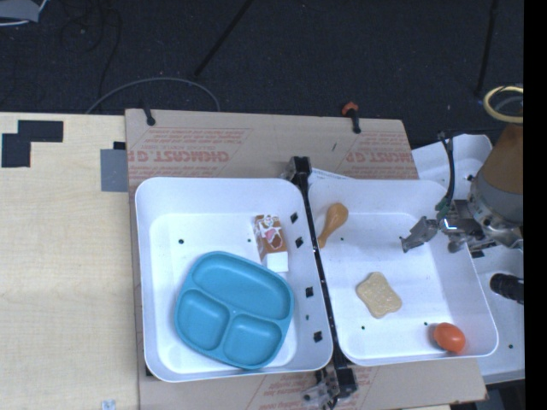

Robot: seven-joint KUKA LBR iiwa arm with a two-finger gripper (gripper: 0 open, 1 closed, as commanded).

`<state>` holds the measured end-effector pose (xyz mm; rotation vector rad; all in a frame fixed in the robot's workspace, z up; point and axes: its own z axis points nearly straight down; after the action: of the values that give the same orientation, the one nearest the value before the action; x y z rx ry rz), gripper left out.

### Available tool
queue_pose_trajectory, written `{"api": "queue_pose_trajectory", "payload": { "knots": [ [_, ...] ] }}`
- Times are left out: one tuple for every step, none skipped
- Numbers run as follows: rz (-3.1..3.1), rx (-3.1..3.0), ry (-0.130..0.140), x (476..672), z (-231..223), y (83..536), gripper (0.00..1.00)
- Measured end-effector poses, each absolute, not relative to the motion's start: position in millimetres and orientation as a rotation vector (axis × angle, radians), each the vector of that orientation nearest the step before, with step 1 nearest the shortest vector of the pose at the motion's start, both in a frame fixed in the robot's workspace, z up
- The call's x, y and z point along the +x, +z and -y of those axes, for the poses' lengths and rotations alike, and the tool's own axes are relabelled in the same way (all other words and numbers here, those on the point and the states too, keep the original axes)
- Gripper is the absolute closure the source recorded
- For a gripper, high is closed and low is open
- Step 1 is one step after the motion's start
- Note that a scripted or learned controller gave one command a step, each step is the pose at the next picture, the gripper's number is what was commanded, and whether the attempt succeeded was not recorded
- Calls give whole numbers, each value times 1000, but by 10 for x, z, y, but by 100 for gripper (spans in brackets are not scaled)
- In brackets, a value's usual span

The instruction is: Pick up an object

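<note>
We start at the blue divided plate (233, 309), far left of our pincer (425, 232) in the other bin. Our pincer hangs over the right bin (342, 314), seemingly apart and holding nothing. The cracker (378, 295) lies nearest, below-left; we must descend onto it. The orange ball (449, 337) sits below.

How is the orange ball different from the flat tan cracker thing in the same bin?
The orange ball is round and bright orange; the tan cracker is flat, pale and roughly square. The ball sits in the near right corner of the right bin, touching or almost touching the wall, while the cracker lies out on the open floor near the middle. Both are small, lie in that bin, and are apart from the gripper.
</note>
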<state>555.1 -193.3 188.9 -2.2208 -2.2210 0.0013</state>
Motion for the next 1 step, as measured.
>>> {"api": "queue_pose_trajectory", "payload": {
  "knots": [
    [2216,-2217,5,5484,1937,1439,0]
  ]
}}
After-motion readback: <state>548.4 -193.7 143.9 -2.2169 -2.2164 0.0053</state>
